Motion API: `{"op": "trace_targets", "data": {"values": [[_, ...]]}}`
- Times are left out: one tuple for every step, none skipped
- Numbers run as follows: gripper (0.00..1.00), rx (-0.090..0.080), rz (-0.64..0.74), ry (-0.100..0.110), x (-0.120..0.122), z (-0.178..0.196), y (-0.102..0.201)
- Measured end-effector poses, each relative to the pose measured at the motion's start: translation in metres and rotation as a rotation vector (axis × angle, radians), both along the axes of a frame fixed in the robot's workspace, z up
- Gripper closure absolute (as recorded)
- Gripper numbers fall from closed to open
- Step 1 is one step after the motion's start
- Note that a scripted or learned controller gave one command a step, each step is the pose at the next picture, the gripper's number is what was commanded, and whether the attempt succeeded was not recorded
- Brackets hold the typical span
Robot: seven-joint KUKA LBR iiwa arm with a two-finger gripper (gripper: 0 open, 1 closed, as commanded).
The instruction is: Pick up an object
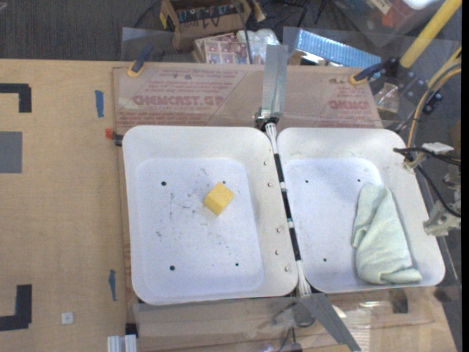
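Note:
A small yellow block (218, 199) lies near the middle of the left white bin (146, 149), a little above its centre. A crumpled pale green cloth (382, 235) lies along the right side of the right white bin (322, 149), reaching down to its lower right corner.
A metal divider (275, 86) runs from the back of the bench to the seam between the bins. Cardboard sheets lie behind both bins. Cables and a yellow pole (432, 24) stand at the upper right. Wooden bench surface (58, 196) extends to the left.

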State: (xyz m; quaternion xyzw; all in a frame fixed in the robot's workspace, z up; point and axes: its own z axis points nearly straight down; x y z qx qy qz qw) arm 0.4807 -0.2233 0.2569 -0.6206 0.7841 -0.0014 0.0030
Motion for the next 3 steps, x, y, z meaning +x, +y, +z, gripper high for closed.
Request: {"op": "trace_targets", "data": {"values": [[1.00, -0.001, 0.191, 0.000, 0.000, 0.034, 0.015], [1.00, -0.001, 0.518, 0.000, 0.000, 0.029, 0.000], [0.00, -0.002, 0.518, 0.001, 0.000, 0.029, 0.000]]}}
